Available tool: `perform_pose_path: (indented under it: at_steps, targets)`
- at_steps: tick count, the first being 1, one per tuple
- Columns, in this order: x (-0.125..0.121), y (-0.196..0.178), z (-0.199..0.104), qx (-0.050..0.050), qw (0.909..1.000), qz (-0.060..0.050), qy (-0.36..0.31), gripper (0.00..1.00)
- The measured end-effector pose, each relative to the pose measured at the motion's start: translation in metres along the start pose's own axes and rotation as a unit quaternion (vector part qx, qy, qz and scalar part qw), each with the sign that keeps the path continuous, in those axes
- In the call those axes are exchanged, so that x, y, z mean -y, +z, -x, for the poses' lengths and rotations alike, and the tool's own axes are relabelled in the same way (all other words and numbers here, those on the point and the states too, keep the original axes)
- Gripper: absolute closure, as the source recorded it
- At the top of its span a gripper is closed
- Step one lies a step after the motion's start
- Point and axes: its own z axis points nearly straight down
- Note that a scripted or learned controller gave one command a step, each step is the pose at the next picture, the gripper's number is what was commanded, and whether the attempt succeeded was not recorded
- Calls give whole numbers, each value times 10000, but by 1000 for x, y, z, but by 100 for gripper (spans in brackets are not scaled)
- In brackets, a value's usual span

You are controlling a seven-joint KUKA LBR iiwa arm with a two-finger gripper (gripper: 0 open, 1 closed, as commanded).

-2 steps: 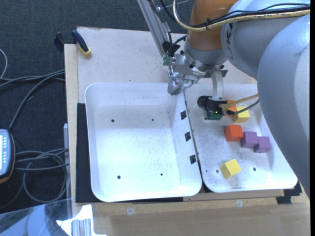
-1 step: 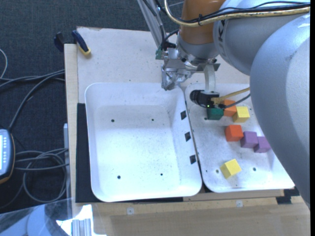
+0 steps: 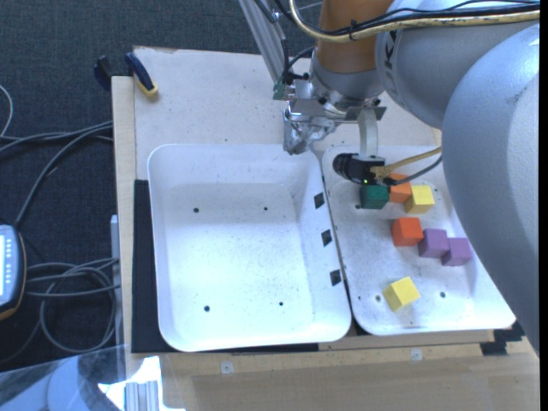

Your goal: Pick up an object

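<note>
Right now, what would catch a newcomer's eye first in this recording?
The big grey arm with its orange band looms in from the right, its hand near the far rim between the two bins. Coloured blocks cluster in the right bin: green, orange, yellow, purple.

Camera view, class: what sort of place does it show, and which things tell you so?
Probably a robotics lab bench: a grey arm over two white bins, coloured blocks for grasping trials, loose cables alongside.

No readable text, labels or numbers.
</note>
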Motion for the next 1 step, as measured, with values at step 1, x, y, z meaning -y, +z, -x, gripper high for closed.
perform_pose_path:
  at_steps: [1]
  targets:
    - [0,1,0,2,10000,-8,-1,0]
